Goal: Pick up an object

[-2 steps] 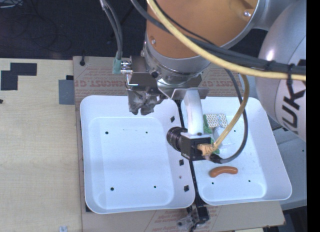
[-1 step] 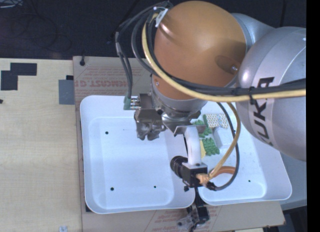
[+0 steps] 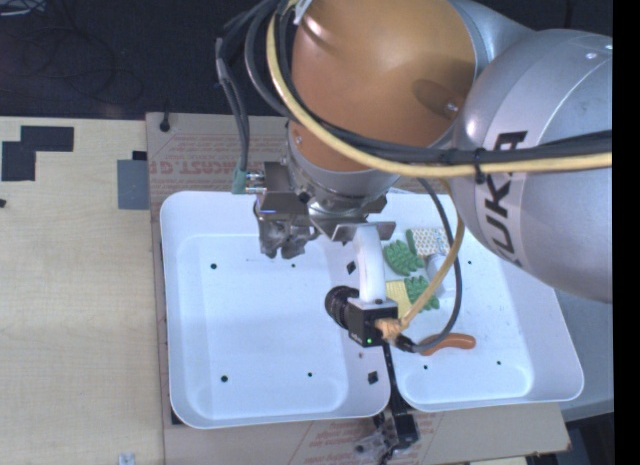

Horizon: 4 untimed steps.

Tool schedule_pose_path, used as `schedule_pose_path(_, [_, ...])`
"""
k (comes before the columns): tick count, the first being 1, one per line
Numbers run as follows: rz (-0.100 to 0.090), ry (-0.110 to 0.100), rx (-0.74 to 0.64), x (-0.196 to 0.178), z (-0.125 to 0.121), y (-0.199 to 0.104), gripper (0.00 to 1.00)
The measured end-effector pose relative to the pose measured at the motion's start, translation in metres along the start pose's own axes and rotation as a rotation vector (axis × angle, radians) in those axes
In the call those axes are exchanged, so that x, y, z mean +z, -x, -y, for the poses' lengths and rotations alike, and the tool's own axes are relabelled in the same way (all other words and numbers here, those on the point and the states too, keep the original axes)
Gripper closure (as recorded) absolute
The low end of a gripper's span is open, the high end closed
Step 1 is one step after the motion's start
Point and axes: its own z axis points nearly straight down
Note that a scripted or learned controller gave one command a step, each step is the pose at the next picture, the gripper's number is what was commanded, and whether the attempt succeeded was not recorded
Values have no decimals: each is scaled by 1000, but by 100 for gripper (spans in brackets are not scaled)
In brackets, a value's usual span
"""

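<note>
Objects (image 3: 412, 263) for the pick are found bunched up in the right bin (image 3: 540, 373), at its upper left, near the wall shared with the left bin (image 3: 200, 353). Biggest thing first though: most of the shot is taken up by the arm (image 3: 540, 153), with its orange band (image 3: 385, 53) seen as a big dome up top and a yellow hose (image 3: 330, 133) looped around it. Under that, the two white bins are set side by side on a cardboard sheet (image 3: 200, 153). The gripper (image 3: 285, 238) is seen low over the left bin's upper right part, just beside the divider and apart from the cluster. Whether the claw is released or clenched can't be told from this angle, too dark and cramped. In the cluster, a green piece (image 3: 399, 254) is flanked by a pale dotted piece (image 3: 428, 241), with a yellow piece (image 3: 398, 291) just below. An orange curved piece (image 3: 447, 344) is left lying lower down, on its own.
</note>
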Motion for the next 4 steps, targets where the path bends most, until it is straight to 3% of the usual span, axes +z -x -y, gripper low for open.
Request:
schedule_pose_path(1, [6, -15, 3, 130, 23, 11, 100])
schedule_pose_path(2, [-4, 14, 6, -3, -20, 40, 100])
schedule_pose_path(3, [4, -15, 4, 104, 23, 42, 100])
schedule_pose_path(4, [1, -4, 11, 112, 20, 121, 100])
